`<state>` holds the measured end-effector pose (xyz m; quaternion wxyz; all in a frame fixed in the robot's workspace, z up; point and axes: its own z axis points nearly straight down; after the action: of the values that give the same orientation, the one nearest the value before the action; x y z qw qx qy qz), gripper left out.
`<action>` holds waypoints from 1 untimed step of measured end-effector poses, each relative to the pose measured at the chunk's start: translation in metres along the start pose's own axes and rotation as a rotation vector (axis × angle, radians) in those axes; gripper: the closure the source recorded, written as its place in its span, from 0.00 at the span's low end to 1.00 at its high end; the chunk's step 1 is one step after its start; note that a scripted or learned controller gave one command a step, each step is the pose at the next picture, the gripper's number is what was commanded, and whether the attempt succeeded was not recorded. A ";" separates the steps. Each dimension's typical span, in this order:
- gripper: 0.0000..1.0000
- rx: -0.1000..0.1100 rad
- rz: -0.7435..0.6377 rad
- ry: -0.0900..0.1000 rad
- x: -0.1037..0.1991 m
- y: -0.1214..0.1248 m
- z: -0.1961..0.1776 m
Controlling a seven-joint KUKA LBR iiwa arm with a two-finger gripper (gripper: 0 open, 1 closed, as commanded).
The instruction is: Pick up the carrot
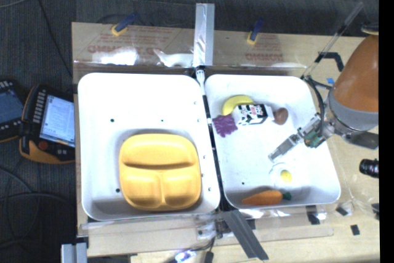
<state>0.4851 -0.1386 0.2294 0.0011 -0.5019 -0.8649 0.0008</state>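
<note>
Along the right bin's near wall lies the carrot [263, 198], likely light, stiff and smooth. Best taken across its thick orange middle. The jaws' state I cannot tell.

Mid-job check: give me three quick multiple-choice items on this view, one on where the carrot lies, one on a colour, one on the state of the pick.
1. Where does the carrot lie?
A. By the near wall of the right bin
B. On the yellow tray
C. On the bench outside both bins

2. What colour is the tray in the left bin?
A. Purple
B. Yellow
C. White

3. How does the carrot stand with the gripper?
A. Lifted above the bin
B. Lying on the bin floor, apart from the gripper
C. Resting on the banana

Answers: 1 A, the carrot lies along the right bin's near edge. 2 B, the tray is plainly yellow. 3 B, a gap of white floor separates gripper and carrot.
</note>
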 end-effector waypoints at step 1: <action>0.00 0.001 -0.254 0.003 -0.043 -0.026 0.101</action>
<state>0.4835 -0.1884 0.1288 0.0025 -0.3883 -0.9215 0.0002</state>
